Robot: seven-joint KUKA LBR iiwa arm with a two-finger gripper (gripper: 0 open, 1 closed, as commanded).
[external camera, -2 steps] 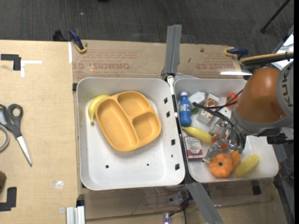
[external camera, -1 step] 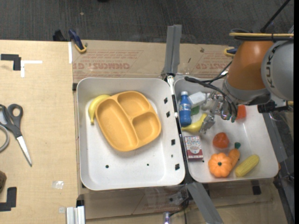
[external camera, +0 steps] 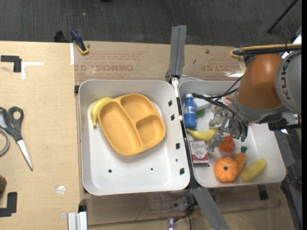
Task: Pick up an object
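A robotics lab bench, not a kitchen.

My metal two-finger gripper (external camera: 229, 131) hangs from a grey arm with an orange band (external camera: 259, 85), above one of two shallow white plastic bins (external camera: 91, 176) set on brown printed cardboard (external camera: 120, 63). Far off to the side of my gripper, beyond the other bin, grey-handled steel scissors (external camera: 17, 133) lie on a pale wooden tabletop (external camera: 38, 99) marked with black tape pieces (external camera: 12, 61). Behind the bench runs dark grey carpet (external camera: 134, 8).
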